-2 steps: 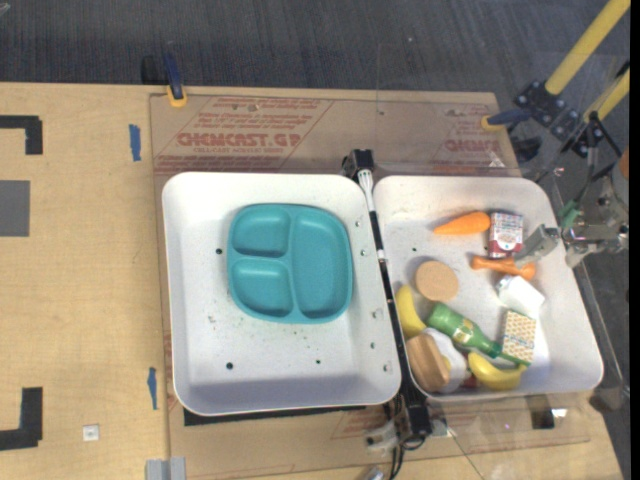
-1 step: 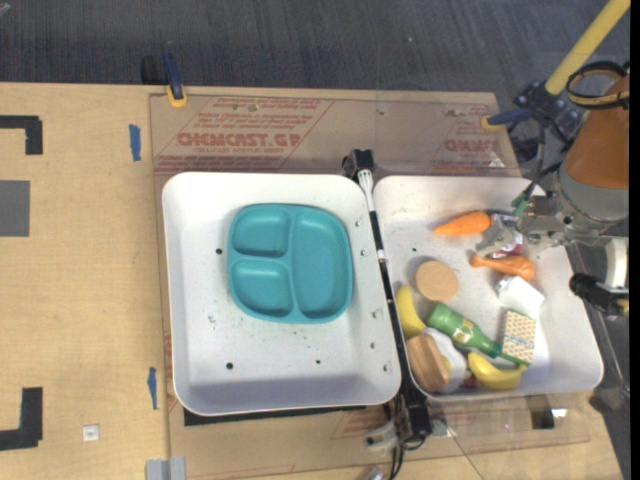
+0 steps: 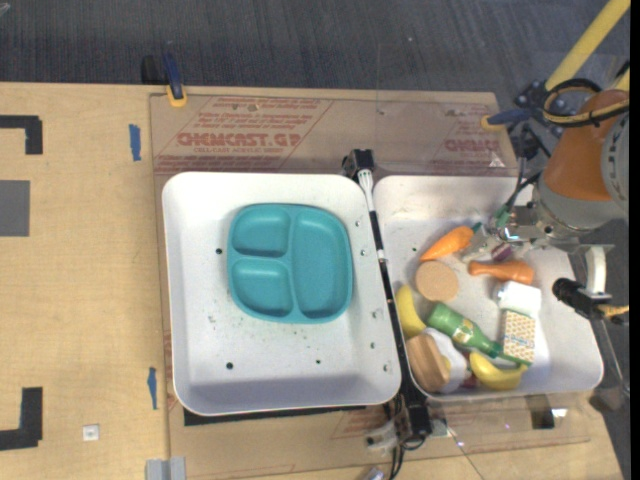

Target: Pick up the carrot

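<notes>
An orange carrot lies tilted in the upper middle of the right bin, its leafy end pointing up and right. A second orange, carrot-like piece lies just right of it and a little lower. My gripper hangs low over the bin between these two, close to the first carrot's leafy end. Nothing can be made out in its grasp. The grey arm with its orange band comes in from the right.
Below the carrots lie a tan disc, two bananas, a green bottle, a white block, a patterned box and a bread roll. The left bin holds a teal divided plate.
</notes>
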`<state>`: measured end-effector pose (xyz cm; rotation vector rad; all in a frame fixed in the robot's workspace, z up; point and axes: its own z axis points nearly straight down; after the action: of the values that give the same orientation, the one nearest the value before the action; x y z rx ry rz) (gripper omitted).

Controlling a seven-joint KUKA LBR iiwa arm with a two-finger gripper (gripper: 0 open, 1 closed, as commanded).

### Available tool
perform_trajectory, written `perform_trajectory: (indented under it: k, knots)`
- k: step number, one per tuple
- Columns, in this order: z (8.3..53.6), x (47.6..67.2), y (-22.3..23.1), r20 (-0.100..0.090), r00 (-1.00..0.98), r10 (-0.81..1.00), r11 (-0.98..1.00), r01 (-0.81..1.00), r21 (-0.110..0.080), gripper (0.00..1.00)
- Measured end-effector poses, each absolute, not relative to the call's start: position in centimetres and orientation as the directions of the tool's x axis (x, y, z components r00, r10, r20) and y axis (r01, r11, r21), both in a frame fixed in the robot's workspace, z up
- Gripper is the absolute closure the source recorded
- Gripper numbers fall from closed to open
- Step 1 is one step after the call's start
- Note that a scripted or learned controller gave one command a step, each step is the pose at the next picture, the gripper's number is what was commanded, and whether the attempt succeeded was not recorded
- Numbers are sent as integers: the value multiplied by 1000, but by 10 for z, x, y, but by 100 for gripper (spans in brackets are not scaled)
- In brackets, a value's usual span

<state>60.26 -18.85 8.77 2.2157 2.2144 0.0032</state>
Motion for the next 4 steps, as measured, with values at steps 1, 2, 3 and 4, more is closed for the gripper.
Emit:
perform_trajectory:
  k: [1,2,3,4]
  knots:
    - [89,572,-129,-1,4,1000,-4,1000,7,0]
    - [88,629,-120,1,508,861,-508,861,6,0]
    - [101,630,-121,-4,503,864,-503,864,12,100]
    - [100,629,-121,-6,503,865,-502,865,10,0]
